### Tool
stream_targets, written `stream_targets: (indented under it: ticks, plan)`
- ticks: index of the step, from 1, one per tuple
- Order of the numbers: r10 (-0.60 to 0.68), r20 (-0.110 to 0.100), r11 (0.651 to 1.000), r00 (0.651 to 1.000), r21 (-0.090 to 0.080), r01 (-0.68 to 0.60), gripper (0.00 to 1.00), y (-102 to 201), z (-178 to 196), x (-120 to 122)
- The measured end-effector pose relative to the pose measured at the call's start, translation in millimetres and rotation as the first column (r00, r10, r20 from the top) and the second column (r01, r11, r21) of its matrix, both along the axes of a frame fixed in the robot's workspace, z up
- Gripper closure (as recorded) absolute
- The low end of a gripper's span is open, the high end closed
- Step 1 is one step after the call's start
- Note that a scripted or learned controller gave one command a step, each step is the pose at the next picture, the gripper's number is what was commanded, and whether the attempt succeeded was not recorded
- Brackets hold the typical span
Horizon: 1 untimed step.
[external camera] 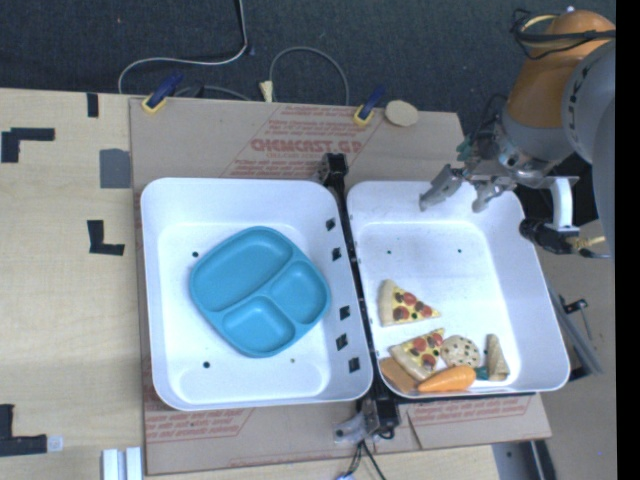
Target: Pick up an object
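My gripper (461,196) hangs open above the far edge of the right bin (520,268), its two grey fingers spread apart with nothing between them. Well toward the front of that bin lie a pizza slice (404,303), a second pizza slice (420,349), a cookie (461,350), an orange carrot (446,379) and a small bread stick (496,357). All of these toy foods lie well apart from the gripper.
The left bin (170,228) holds a blue divided plate (259,290). A black divider with clips (343,268) runs between the bins. Cardboard (300,143) lies under both, with cables on the dark floor behind.
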State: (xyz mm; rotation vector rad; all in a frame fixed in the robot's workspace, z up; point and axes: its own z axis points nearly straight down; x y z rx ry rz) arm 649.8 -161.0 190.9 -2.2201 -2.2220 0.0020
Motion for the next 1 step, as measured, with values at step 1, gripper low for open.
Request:
stream_targets:
  ticks: [1]
  plan:
    - [0.001,-0.004,1.000,1.000,0.002,-0.001,0.00,31.9,-10.0,-46.4]
